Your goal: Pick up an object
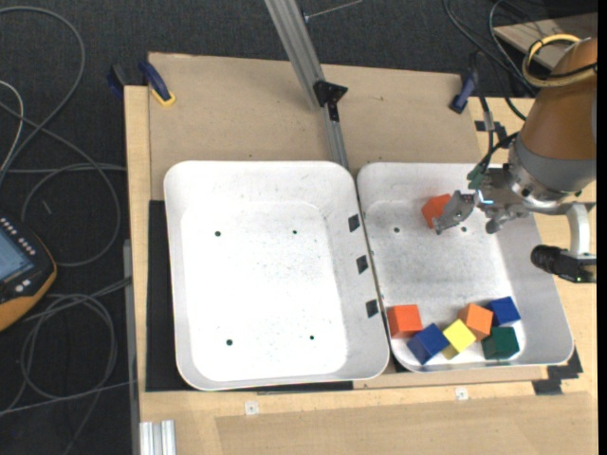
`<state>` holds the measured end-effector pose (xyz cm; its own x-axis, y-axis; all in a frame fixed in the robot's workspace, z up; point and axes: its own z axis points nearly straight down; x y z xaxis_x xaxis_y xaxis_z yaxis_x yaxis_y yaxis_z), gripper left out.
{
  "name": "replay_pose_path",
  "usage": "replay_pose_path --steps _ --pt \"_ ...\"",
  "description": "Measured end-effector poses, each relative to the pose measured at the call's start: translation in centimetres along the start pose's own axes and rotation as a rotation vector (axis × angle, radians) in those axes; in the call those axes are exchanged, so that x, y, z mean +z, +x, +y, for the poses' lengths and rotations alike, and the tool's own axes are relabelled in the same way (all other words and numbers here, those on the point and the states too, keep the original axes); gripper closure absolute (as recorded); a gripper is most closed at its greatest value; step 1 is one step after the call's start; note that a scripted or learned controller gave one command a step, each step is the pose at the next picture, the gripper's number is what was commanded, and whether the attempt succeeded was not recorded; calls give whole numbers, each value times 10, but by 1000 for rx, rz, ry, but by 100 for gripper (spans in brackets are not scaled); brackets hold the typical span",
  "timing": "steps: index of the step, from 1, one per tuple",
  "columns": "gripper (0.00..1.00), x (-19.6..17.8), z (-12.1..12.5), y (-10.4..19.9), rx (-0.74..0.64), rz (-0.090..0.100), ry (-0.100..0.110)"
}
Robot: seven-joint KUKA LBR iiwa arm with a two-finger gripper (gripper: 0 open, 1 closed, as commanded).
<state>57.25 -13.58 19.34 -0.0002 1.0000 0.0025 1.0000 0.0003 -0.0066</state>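
Your gripper [446,218] sits clenched on an orange block [435,207] in the right bin [531,282], apart from the blocks [457,332] clustered along its near wall.

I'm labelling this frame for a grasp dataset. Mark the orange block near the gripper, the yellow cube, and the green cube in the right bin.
Orange block near the gripper [435,208], camera view, on its top face.
Yellow cube [459,335], camera view, on its top face.
Green cube [501,344], camera view, on its top face.
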Motion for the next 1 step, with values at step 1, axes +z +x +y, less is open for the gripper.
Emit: replay_pose_path --steps 1 --pt "0 45 7 3 0 0 -1"
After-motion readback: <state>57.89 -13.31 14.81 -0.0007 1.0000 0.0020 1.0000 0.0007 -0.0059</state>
